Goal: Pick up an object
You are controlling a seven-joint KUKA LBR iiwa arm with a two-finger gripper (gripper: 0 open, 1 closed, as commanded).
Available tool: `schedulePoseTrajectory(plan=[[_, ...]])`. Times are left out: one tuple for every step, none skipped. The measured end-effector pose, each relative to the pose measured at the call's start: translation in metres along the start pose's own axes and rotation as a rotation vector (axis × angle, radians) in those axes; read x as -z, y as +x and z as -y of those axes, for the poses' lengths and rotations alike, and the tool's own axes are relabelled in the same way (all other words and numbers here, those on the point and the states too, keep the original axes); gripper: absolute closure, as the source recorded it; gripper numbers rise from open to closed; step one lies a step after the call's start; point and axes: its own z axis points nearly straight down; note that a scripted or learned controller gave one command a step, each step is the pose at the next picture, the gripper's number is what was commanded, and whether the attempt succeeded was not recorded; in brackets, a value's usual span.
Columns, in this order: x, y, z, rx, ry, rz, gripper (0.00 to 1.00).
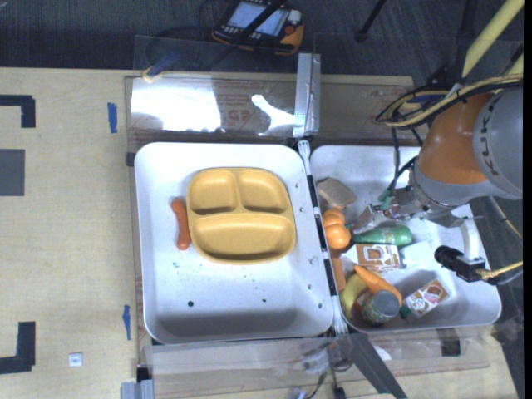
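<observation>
The right bin [486,306] holds a heap of small items: an orange ball [337,236], a green bottle-like piece [384,237], a small printed carton [381,258], an orange carrot [378,280], a yellow banana [351,292], a round can [381,307] and a little box [426,298]. A brownish flat piece [334,192] lies at the bin's back left. My gripper [387,208] hangs low over the middle of this bin, just above the green piece, under the orange-banded wrist [449,152]. I see nothing clearly between its tips.
The left bin [158,289] bears a yellow divided plate [241,213] with an orange sausage-shaped piece [181,223] beside its left side. A metal divider [306,98] stands behind the bins. Cables [416,102] run at the right rear, and a black part [459,263] juts over the right bin.
</observation>
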Motion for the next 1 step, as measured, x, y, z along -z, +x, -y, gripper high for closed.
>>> schedulePoseTrajectory(plan=[[0.0981, 0.0537, 0.0036, -0.106, 0.002, 0.0, 0.0]])
